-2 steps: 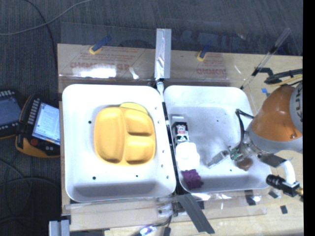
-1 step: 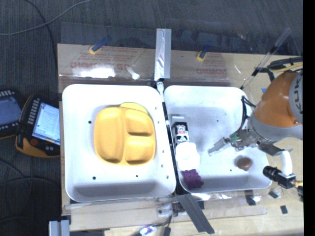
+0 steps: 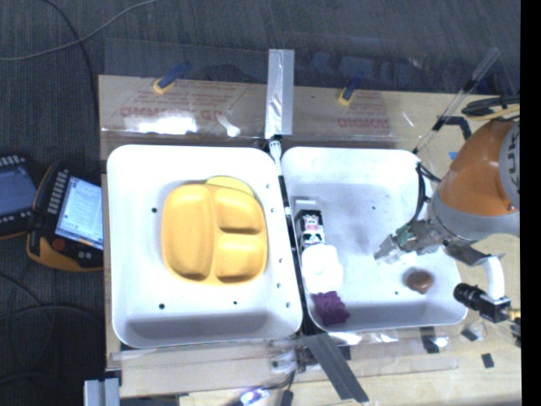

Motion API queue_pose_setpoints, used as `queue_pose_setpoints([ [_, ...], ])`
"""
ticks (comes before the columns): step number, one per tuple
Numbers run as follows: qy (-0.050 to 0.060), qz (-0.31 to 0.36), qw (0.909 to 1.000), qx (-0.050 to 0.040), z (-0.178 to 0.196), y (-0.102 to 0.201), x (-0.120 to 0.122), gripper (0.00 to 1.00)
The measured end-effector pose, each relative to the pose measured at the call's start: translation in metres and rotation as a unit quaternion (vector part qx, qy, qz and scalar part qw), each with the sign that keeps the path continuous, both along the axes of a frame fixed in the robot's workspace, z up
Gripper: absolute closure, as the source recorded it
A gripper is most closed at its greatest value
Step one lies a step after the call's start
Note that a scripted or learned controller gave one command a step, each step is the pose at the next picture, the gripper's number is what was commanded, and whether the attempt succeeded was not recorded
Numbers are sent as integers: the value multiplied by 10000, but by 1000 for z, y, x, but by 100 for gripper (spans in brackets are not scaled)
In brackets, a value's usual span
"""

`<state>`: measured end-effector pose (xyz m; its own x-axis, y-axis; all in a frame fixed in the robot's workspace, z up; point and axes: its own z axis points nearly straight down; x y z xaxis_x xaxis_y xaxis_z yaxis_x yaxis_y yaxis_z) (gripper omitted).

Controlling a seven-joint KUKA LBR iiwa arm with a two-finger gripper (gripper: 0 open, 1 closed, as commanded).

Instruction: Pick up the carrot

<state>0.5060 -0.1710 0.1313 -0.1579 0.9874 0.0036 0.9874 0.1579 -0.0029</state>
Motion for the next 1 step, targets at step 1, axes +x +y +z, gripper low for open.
queue_pose_setpoints([
  [1,1,-1,10000,0,0,0,0,0],
])
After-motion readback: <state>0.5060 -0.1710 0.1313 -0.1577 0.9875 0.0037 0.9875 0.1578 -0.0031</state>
